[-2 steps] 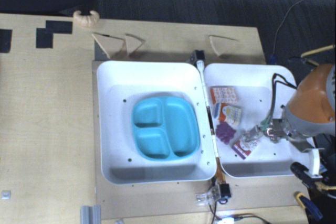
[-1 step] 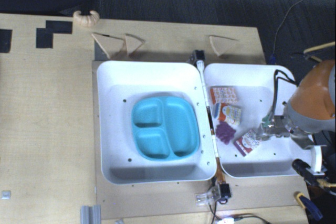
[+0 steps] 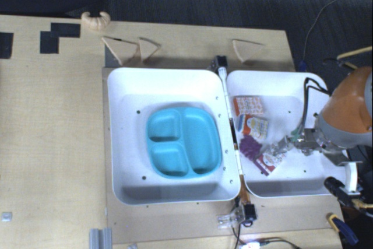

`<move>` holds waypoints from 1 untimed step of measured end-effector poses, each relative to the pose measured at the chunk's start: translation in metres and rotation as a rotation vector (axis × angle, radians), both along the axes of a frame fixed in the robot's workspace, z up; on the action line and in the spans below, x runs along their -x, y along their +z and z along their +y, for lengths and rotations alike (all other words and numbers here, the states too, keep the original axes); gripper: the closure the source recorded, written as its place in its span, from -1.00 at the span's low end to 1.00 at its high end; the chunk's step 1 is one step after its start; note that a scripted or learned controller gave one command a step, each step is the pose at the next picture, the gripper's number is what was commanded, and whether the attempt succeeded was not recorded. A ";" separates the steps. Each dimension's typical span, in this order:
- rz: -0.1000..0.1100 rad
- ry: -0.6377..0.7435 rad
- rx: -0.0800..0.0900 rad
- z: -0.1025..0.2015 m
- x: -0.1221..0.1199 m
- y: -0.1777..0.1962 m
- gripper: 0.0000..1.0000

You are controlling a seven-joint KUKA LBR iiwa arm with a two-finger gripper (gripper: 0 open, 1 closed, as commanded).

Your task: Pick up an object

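Note:
In the right bin [image 3: 291,87] several small items lie together toward its left side. A red-and-white patterned packet [image 3: 247,105] is farthest back. An orange-and-white packet [image 3: 257,125] lies just in front of it. A purple object [image 3: 251,147] sits below these, with a dark red strip [image 3: 263,167] by its lower edge. My gripper [image 3: 278,151] reaches in from the right and is low over a crumpled clear wrapper [image 3: 271,157], just right of the purple object. The grey wrist [image 3: 306,141] and orange band [image 3: 351,105] sit behind it.
The left bin [image 3: 125,125] holds a blue three-compartment tray [image 3: 183,141]. A dark divider [image 3: 228,114] runs between the bins. A black cable [image 3: 305,103] loops over the right bin's back right corner. Wooden bench surrounds both bins.

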State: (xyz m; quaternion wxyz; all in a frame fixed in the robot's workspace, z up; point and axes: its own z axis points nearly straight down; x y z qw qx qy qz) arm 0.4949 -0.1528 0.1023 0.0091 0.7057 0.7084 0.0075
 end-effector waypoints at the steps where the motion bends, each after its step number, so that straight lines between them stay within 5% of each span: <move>1: -0.003 0.003 -0.002 0.001 -0.002 0.011 1.00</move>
